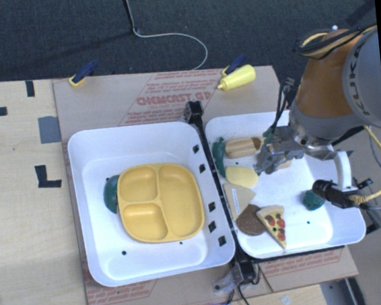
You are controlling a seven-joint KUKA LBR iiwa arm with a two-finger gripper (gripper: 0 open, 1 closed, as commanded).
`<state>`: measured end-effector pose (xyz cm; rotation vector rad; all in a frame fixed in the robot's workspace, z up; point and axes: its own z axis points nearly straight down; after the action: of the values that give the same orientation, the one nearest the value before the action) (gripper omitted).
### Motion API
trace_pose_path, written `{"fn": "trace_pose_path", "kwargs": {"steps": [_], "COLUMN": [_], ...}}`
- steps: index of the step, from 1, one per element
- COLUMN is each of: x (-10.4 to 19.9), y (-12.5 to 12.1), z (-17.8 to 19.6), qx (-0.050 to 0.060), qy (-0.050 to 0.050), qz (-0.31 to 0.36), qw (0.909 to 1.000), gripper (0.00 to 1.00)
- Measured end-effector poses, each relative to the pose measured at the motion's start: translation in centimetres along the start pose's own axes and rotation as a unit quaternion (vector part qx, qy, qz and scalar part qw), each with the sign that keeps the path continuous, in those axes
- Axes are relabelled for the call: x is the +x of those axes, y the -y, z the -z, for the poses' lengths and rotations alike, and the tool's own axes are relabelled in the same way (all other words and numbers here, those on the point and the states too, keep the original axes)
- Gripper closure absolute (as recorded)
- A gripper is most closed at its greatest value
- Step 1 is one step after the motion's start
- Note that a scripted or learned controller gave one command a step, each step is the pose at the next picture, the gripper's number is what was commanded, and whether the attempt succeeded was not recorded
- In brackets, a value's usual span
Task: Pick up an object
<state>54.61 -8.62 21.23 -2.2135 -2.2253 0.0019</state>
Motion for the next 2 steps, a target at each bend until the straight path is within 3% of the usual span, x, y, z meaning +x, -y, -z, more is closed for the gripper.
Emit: {"fn": "trace_pose_path", "kwargs": {"steps": [1, 2], "x": [5.6, 7.8], "y": [0.4, 0.9], "z": [-0.3, 1.9], "qx": [0.000, -0.001], "qy": [0.000, 0.000], "qz": [0.001, -0.001], "qw": [1.0000, 1.0000], "gripper": [1.00, 1.00]}}
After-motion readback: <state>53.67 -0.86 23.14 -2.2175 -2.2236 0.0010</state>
